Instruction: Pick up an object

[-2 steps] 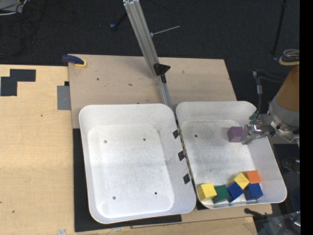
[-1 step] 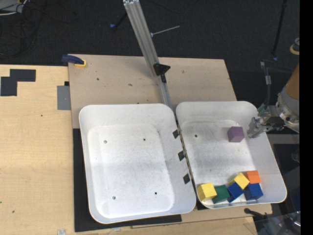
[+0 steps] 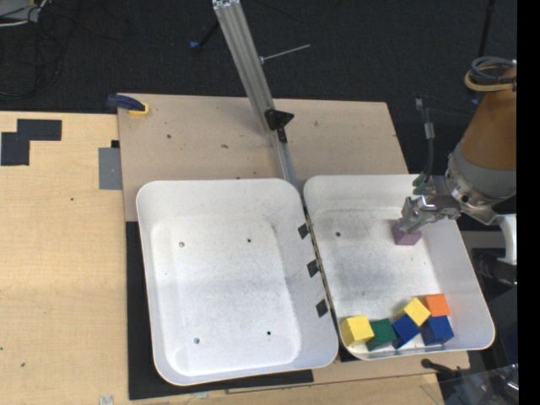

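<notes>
Directly beneath my end effector (image 3: 415, 218): the purple block (image 3: 407, 235).
It sits just below, touching or nearly; grip state I cannot tell.

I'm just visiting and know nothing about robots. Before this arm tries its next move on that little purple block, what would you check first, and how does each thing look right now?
1. Gripper lined up over the purple block: ok, it sits right above the block's upper edge.
2. Block actually between the gripper's tips: cannot tell, the metal hides the contact.
3. Room around the block: ok, it lies alone, apart from the cluster of blocks in the near corner.
4. Distance from the right bin wall: ok, the block sits inside the rim, not against it.
5. Block lying flat: cannot tell, partly covered.
6. Place to drop it: ok, the left bin has bare floor.
</notes>
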Available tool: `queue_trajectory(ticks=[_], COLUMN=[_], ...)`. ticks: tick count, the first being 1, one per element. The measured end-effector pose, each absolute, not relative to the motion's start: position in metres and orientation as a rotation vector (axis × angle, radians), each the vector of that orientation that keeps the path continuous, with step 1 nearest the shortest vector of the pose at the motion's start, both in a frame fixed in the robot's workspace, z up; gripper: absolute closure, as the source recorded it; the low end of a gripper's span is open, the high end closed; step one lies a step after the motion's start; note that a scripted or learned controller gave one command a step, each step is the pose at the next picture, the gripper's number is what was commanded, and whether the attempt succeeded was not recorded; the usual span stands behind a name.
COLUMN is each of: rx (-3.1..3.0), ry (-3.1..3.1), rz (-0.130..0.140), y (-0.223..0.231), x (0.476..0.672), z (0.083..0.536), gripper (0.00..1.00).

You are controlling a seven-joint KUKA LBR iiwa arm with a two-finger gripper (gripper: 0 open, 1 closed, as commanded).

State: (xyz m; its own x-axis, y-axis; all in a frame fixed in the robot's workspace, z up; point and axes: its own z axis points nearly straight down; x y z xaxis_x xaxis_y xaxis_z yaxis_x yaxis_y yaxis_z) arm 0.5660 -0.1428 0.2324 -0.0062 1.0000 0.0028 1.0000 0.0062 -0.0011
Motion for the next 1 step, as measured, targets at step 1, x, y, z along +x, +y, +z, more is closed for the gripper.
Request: queue_trajectory(ticks=[1], rx=[-2.212], ry=[-2.224], rz=[0.0], y=[-0.0819], x=[0.5621], z=[0.2384], gripper=[1.0])
